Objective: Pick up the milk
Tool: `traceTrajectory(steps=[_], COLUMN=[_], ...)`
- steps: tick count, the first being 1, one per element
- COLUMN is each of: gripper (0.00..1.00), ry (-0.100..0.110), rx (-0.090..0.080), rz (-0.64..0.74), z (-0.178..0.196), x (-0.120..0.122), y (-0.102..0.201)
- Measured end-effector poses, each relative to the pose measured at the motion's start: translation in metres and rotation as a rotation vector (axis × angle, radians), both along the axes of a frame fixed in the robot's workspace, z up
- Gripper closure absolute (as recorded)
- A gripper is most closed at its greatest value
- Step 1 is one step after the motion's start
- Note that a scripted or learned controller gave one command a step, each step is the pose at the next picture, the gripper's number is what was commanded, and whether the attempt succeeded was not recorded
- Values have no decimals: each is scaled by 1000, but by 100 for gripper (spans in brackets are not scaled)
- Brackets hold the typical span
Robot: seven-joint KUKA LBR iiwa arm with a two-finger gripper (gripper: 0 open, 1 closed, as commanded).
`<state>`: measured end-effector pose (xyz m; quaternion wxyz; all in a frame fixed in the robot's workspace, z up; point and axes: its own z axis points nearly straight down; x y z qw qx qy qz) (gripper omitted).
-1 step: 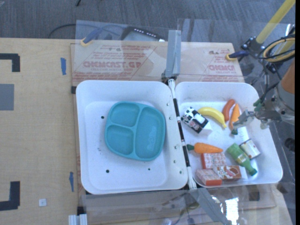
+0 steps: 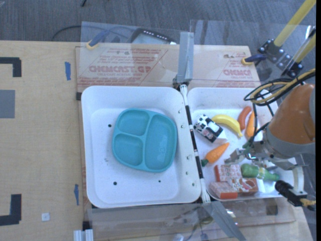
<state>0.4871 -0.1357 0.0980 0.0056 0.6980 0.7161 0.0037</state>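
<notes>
Nearest the camera in the right bin (image 2: 220, 98): two red snack packets (image 2: 231, 181), a green bottle (image 2: 257, 172) lying beside them. The gripper (image 2: 244, 155) hangs just above that clutter, between the bottle and a carrot (image 2: 216, 153). Released or clenched, cannot tell, too much metal and cable overlap. Nothing visibly held.

The milk (image 2: 208, 127), a small black-and-white cow-print carton, is further back, near the bin's left wall and apart from the gripper. It seems to lie on its side. Long axis runs diagonally, far-left to near-right in the view. Which end is the top is too small to tell. A banana (image 2: 228, 124) sits just beside its right end, and an orange-red item (image 2: 244, 117) lies beyond that.

Risks, as judgement: the gripper is closer to the carrot and packets than to the milk, so a straight descent likely grabs the wrong item. A grasp not squared to the diagonal axis could slip off a corner. The banana crowds one side and may get nudged or pinched.

The left bin (image 2: 95, 134) holds a teal divided plate (image 2: 145, 140).
</notes>
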Motion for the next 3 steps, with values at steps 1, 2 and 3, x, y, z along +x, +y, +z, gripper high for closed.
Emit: traceTrajectory(steps=[1, 2, 3], gripper=[0, 0, 100], ry=[-10, -6, -14], rx=[-5, -16, -18], rz=[428, 716, 715], z=[-4, -5, 6], x=[1, -1, 1], y=[-21, 20, 21])
